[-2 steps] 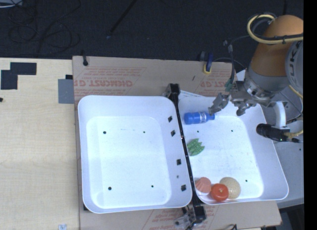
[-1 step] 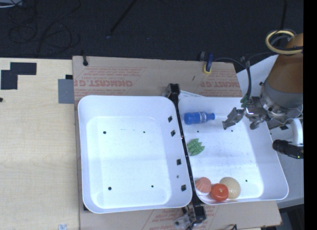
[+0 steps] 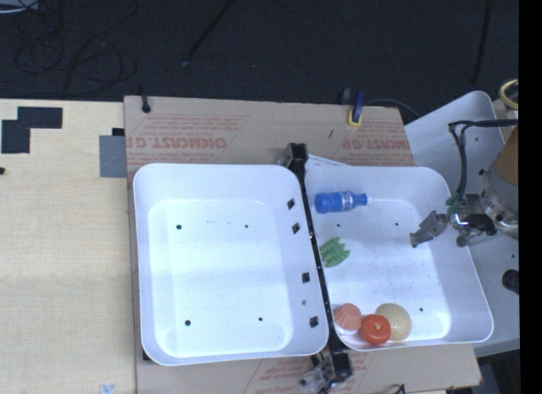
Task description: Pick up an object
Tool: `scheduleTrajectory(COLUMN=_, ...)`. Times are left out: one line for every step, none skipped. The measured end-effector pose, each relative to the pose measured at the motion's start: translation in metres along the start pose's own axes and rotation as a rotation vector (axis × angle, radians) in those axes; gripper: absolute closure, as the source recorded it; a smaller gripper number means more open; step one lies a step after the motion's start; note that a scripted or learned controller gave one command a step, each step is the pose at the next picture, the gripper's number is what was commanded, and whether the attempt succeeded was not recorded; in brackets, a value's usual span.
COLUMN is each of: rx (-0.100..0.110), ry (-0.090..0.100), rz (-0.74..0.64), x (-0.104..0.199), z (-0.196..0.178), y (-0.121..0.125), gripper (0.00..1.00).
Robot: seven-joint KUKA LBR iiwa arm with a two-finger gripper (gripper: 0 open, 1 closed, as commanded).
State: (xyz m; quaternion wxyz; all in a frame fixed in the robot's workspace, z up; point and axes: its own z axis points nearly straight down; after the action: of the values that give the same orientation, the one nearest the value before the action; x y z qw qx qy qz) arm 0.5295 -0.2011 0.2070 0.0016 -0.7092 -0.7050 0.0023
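Note:
The right bin (image 3: 461, 299) holds several objects. A blue bottle (image 3: 340, 202) lies on its side near the far left corner. A green leafy piece (image 3: 334, 252) lies by the divider. At the near edge sit a pink-orange round piece (image 3: 346, 316), a red tomato-like ball (image 3: 374, 329) and a beige ball (image 3: 395, 319), close together. My gripper (image 3: 445, 231) hangs over the bin's right side, well to the right of the bottle. It is open, with nothing between its fingers (image 3: 424, 232).
The left bin (image 3: 148, 214) lies beside the right one, with a black divider strip (image 3: 309, 248) between them. Both stand on a cardboard sheet (image 3: 212, 134). Cables (image 3: 461, 159) run down by the arm at the right.

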Motion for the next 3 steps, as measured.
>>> scheduleTrajectory(rx=-0.013, ry=-0.003, rz=-0.003, x=-0.015, z=-0.110, y=-0.055, gripper=0.00)
scheduleTrajectory(rx=0.002, ry=0.004, rz=-0.006, x=-0.011, z=0.007, y=-0.020, gripper=0.00)
scheduleTrajectory(rx=-0.002, ry=0.002, rz=-0.003, x=-0.013, z=-0.009, y=-0.021, gripper=1.00)
